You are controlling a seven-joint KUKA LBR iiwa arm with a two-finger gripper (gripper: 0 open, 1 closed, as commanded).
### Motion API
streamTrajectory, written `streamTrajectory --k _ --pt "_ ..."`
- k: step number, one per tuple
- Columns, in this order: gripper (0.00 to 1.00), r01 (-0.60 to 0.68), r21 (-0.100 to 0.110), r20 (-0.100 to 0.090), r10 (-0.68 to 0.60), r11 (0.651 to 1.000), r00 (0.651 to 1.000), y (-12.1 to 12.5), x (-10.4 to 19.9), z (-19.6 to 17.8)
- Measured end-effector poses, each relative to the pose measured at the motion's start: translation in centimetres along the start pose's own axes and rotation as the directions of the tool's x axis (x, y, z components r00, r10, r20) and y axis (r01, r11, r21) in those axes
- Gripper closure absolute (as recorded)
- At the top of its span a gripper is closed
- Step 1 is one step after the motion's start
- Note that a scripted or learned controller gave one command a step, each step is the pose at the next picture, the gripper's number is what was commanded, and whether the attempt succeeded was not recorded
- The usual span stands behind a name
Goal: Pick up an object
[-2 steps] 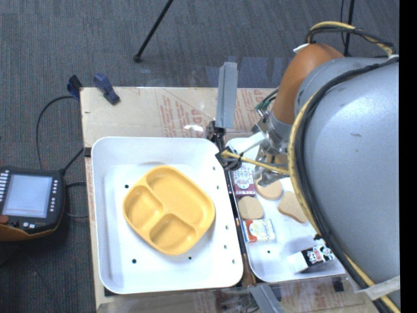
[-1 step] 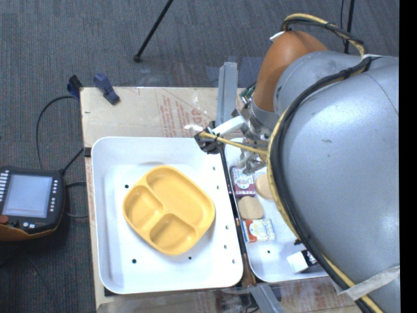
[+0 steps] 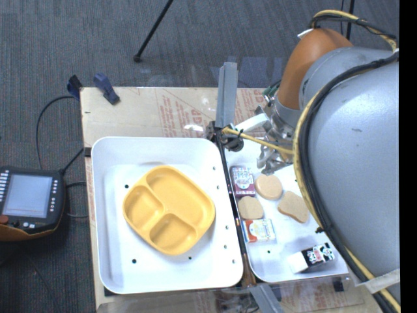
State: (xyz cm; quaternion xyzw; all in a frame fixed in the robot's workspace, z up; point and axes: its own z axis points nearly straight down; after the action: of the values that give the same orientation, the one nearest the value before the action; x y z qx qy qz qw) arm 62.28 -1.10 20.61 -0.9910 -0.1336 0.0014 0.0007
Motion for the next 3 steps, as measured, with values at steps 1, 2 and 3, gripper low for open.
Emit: streamTrajectory --k 1,2,3 --pt "1.0 0.0 0.0 0.002 0.0 1.0 1.0 -0.9 1.7 2.1" --pt "1.0 -0.054 0.001 -0.002 0.054 0.999 0.999 -1.1 1.8 2.0" --pt "1.0 0.006 -0.001 0.003 -0.006 1.0 1.0 3.0 0.3 2.0"
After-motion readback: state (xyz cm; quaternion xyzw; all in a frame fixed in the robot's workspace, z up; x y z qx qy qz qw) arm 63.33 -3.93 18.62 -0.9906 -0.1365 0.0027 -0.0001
